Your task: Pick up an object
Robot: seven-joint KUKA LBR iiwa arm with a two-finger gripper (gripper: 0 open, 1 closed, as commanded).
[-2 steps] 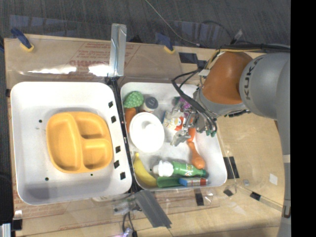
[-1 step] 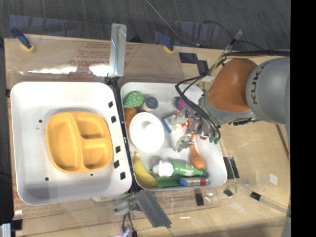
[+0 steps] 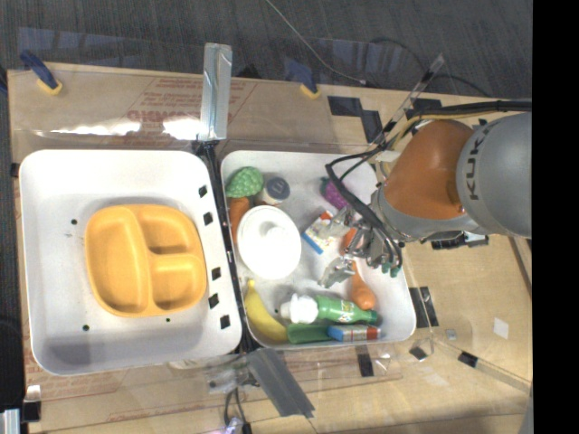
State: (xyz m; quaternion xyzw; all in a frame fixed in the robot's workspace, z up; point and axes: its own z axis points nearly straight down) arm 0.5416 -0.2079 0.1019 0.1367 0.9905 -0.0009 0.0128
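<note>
My gripper (image 3: pixel 345 264) is down inside the right bin (image 3: pixel 398 307), near its right side, below the arm's orange band (image 3: pixel 427 177). It hovers just right of a small white and blue box (image 3: pixel 318 234) and above an orange toy (image 3: pixel 362 293). I cannot see anything held in it. A white bowl (image 3: pixel 269 240) sits left of it. Along the bin's front lie a green bottle with a white cap (image 3: pixel 331 310), a banana (image 3: pixel 258 314) and a red and blue marker (image 3: pixel 354 333).
At the back of the right bin are a green leafy toy (image 3: pixel 244 183), a carrot (image 3: pixel 237 214), a grey round piece (image 3: pixel 277 189) and a purple object (image 3: pixel 332 193). The left bin (image 3: pixel 45 242) holds a yellow divided plate (image 3: pixel 145 259). Black cables (image 3: pixel 362 156) loop over the right bin's far corner.
</note>
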